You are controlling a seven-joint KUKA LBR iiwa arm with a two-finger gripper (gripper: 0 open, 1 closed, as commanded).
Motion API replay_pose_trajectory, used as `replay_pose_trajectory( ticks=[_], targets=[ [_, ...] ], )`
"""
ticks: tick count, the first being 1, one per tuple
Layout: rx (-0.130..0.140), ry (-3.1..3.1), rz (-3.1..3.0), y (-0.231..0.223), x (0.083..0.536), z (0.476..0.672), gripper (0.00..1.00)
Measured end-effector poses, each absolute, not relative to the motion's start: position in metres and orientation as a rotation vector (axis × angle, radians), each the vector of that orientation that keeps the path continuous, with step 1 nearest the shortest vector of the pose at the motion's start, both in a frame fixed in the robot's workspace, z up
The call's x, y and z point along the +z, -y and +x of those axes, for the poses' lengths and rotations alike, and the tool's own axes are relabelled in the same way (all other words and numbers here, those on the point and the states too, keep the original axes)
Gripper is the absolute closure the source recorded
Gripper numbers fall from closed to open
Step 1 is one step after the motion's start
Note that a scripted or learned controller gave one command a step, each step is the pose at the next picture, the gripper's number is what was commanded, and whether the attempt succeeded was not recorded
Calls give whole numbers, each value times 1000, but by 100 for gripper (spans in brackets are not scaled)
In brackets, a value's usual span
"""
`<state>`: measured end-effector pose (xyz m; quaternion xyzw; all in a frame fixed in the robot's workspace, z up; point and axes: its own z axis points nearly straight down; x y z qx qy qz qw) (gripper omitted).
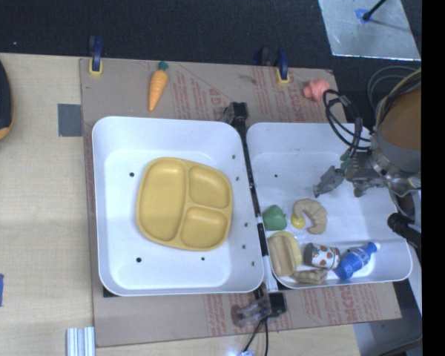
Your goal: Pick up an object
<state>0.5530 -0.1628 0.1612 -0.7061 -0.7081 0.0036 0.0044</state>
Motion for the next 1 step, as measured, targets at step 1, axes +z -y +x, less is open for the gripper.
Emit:
replay_pose_trajectory(
  ticks=[1],
  targets=[
    [8,2220,-2212,149,148,507,0]
  ],
)
